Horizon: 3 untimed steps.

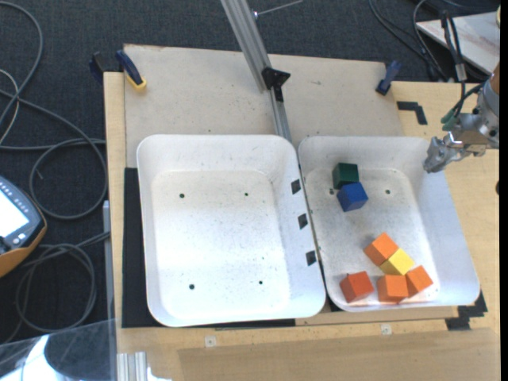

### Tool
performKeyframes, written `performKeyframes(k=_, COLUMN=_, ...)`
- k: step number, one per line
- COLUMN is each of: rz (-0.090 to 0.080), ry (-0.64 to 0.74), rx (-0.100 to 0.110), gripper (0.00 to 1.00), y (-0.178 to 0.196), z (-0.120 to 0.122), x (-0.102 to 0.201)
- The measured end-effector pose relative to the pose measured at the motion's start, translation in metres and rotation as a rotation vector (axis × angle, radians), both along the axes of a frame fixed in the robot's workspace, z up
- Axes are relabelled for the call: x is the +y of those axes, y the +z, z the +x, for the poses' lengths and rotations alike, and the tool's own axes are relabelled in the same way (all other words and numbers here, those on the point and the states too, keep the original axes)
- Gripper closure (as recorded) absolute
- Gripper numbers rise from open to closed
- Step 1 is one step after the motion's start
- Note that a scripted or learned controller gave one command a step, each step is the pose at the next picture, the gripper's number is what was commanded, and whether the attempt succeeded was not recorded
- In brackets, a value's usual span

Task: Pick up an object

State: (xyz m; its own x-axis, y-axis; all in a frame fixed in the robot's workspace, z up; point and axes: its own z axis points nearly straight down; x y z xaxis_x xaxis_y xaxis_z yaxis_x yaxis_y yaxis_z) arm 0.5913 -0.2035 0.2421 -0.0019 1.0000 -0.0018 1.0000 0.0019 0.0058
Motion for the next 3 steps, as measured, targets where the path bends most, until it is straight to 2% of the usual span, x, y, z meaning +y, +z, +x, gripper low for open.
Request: performKeyframes(k=3, rz=0.004, ry=0.004, rx=0.008, gripper=1.0, y=-0.008, z=0.02, x=0.15)
